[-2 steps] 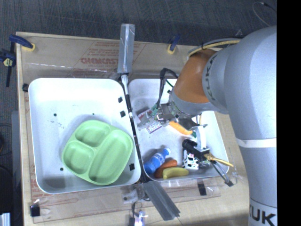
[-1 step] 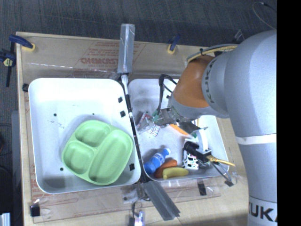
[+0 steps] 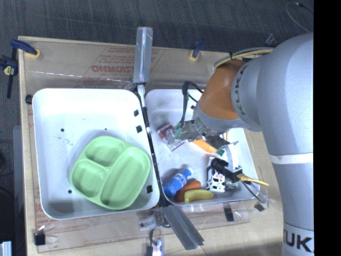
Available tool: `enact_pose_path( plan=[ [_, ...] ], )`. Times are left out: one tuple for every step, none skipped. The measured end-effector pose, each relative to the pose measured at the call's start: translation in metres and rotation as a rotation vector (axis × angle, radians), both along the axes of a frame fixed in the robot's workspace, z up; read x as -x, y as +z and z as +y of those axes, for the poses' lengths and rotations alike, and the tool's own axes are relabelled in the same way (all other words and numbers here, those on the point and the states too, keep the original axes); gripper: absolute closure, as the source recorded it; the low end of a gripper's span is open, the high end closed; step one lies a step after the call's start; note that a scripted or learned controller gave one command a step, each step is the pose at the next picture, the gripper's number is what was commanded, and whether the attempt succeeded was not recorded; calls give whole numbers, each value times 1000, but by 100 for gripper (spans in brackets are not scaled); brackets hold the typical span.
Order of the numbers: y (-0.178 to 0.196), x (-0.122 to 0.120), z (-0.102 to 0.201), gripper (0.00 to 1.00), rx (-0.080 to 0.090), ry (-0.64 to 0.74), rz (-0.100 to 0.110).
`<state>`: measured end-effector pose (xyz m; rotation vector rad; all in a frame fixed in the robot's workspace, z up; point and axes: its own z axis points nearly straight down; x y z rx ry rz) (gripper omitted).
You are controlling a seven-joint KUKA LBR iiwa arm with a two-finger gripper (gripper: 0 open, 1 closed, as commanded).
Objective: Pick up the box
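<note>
Dark carpet around a brown cardboard-covered surface, red mirrored print on it, unreadable. White "KU" letters on the grey arm base. Two glossy white bins. Hand in the right bin; grip state: cannot tell. Small box with red label touches its left side. Green sectioned plastic plate far left of hand.

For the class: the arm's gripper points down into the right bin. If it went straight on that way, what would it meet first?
Most likely the small box lying on the floor of the right bin, since the gripper hangs just beside or over it. Depth is unclear from this one slanted view, so it might land on the bin floor next to the box.
</note>
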<state>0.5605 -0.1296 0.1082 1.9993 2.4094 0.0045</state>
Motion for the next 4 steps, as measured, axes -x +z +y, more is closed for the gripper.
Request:
enact_pose_path(
  plan=[
    [83,10,70,100,-6,-192,13],
    [83,11,70,0,-6,-192,13],
    [36,3,17,0,-7,-290,16],
    [-11,-26,9,0,-6,-217,4]
  ],
)
